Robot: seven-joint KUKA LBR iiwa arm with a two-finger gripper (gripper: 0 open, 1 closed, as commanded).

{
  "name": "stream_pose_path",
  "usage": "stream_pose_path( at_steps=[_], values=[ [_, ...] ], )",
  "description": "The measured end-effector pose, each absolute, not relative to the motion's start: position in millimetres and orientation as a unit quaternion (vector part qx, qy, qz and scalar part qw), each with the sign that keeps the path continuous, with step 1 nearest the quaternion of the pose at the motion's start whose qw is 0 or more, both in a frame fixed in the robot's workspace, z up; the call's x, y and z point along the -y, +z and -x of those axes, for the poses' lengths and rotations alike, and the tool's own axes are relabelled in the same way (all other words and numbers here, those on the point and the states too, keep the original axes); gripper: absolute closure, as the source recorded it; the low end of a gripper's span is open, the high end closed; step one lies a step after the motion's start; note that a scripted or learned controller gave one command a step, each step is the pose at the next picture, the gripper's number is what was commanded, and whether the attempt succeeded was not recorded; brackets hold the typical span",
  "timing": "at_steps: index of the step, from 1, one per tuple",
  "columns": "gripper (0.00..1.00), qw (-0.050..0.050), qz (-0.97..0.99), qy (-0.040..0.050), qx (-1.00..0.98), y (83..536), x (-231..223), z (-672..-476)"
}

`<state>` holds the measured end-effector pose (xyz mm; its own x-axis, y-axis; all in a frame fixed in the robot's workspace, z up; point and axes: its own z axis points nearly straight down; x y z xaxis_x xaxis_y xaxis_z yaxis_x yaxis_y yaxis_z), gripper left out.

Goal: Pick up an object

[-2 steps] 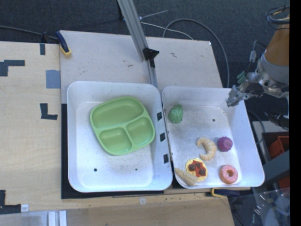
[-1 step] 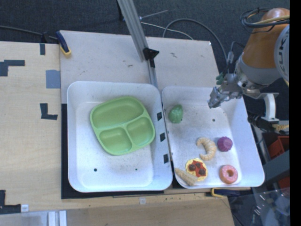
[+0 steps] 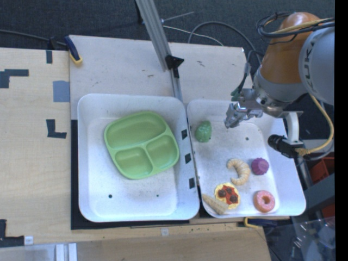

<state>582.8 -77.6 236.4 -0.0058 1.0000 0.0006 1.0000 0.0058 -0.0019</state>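
My gripper (image 3: 234,118) hangs over the far part of the right bin (image 3: 283,200), with nothing seen between its fingers. A green, lumpy toy (image 3: 203,131) lies just left of it near the bin's left wall. Toward the front lie a tan croissant (image 3: 238,170), a purple round toy (image 3: 259,166), a pink donut (image 3: 265,201), a small red and yellow tart (image 3: 227,194) and a tan piece (image 3: 213,204) at the front left corner.
The left bin (image 3: 92,162) holds a green divided plate (image 3: 142,143). A metal bar (image 3: 155,23) slants down from the back to the divider between the bins. Cables loop behind the right bin.
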Motion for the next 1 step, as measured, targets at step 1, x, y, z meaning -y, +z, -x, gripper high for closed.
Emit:
stream_pose_path(
  at_steps=[1],
  values=[
    [1.0,0.001,0.705,-0.0002,0.71,237.8,30.1,-591.9]
  ],
)
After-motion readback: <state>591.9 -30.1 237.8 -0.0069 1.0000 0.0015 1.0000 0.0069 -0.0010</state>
